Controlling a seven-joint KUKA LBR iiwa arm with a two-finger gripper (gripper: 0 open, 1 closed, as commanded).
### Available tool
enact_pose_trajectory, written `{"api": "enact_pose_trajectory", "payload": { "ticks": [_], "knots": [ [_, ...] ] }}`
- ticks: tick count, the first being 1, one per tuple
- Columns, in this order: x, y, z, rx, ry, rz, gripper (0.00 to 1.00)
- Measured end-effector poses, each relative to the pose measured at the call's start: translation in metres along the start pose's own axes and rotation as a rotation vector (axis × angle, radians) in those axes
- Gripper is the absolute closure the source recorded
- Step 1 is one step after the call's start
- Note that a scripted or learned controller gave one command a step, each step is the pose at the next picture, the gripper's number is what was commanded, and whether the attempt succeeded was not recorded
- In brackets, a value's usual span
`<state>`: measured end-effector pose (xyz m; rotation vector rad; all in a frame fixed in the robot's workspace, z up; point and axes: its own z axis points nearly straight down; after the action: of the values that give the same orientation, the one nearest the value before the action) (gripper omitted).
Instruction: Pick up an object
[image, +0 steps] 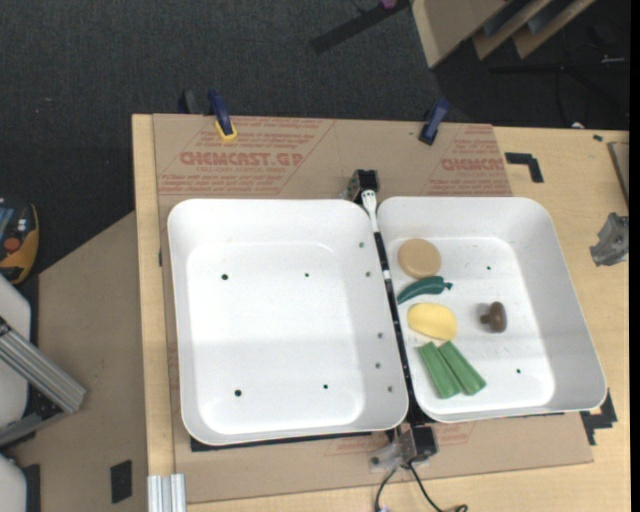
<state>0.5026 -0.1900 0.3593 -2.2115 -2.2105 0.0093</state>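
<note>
Near edge of bench: a small black clamp (412, 443) with a trailing cable is sitting at the seam between the two bins. The left bin (200, 400) is lying beside the right bin (560, 300), rims touching.

In the right bin, near its near-left corner, two green sticks (452, 368) are lying side by side, touching. Just beyond them a yellow lump (432, 321) is resting close to the left wall. A small brown object (492, 317) is lying apart, toward the bin's middle. Farther on, a dark green pod (424, 288) is lying slantwise, and past it a tan round piece (420, 257) is sitting toward the far-left corner.

The gripper (608, 242) is hanging outside the right bin's right rim, grey and partly cut off; how wide it is standing cannot be told, and nothing is showing in it.

At the far edge, two blue clamps (220, 112) are pinning the printed cardboard sheet (300, 160).
</note>
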Motion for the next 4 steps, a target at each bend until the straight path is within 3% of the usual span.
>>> {"api": "enact_pose_trajectory", "payload": {
  "ticks": [1,2,3,4],
  "knots": [
    [0.021,0.022,-0.119,-0.03,-0.011,-0.005,1.0],
    [0.091,0.018,0.008,-0.002,-0.002,-0.007,1.0],
    [0.053,-0.025,0.068,-0.007,-0.005,0.005,1.0],
    [0.046,0.022,-0.089,-0.037,-0.013,-0.003,1.0]
  ]
}}
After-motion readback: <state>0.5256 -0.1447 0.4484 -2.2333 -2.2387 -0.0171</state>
